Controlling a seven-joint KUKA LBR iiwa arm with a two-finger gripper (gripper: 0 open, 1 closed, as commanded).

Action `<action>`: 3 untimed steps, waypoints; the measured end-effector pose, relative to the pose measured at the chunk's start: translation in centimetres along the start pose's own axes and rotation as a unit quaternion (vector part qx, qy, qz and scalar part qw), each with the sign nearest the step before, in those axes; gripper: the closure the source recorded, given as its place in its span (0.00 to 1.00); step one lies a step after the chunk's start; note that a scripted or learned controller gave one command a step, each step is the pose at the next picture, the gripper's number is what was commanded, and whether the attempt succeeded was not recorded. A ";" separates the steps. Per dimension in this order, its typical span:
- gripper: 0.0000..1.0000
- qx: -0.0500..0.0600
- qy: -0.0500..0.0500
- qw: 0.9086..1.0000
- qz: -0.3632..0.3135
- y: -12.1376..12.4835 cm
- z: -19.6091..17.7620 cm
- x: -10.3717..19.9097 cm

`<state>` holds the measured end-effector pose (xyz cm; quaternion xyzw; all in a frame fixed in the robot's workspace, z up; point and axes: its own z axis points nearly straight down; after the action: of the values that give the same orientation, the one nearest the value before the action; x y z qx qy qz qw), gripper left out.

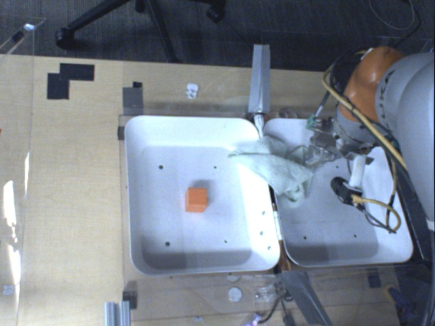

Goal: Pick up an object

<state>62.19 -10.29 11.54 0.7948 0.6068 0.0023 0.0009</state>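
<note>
A small orange cube point(196, 200) lies near the middle of the left bin point(146, 236). A pale grey-green cloth point(275, 170) is draped over the divider between the bins, one end in the left bin and the bulk in the right bin point(353, 246). My gripper point(315, 153) hangs low in the right bin's far left part, right at the cloth's upper right edge. The cloth rises slightly toward it. The wrist and cables hide where the two meet.
The grey arm with its orange band point(370, 73) and looping cables point(370, 206) covers the right bin's far right side. A metal post point(259, 80) stands behind the divider. An office chair base point(146, 5) is on the floor beyond the bench.
</note>
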 end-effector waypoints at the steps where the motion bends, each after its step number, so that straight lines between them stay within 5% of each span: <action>1: 1.00 0.000 -0.001 0.999 0.046 1.1 -11.1 5.3; 2: 0.00 0.000 -0.001 0.999 0.046 1.1 -11.1 5.3; 3: 0.00 0.000 -0.001 0.999 -0.033 2.9 2.0 1.8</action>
<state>65.50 -9.35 9.54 0.7747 0.6323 0.0018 0.0018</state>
